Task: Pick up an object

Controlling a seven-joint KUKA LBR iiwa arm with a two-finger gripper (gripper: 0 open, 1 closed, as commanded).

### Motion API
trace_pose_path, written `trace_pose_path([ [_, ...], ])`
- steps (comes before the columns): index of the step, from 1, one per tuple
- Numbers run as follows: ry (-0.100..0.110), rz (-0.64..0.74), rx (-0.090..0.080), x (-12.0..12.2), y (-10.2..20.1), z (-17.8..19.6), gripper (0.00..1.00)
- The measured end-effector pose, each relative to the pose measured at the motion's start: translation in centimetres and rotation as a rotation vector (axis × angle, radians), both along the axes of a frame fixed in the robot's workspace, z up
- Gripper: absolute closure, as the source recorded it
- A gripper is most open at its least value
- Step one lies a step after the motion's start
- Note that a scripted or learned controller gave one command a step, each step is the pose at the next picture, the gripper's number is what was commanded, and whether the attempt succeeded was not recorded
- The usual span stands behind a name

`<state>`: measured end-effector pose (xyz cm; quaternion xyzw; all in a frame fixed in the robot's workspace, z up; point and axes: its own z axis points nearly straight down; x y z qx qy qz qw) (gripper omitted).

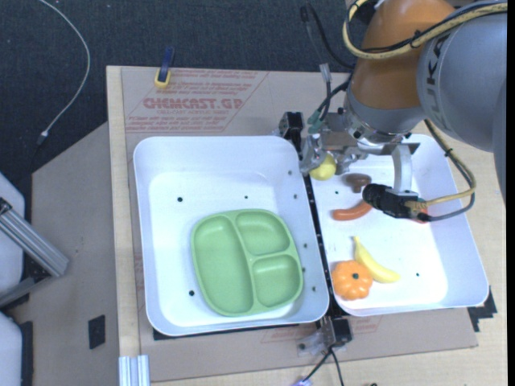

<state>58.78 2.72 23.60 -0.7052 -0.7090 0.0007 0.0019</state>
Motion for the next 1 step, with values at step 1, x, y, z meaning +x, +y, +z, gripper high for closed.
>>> trace_pose_path([
  [1,0.000,0.000,0.000,-1.39,4.83,-1.33,1.00],
])
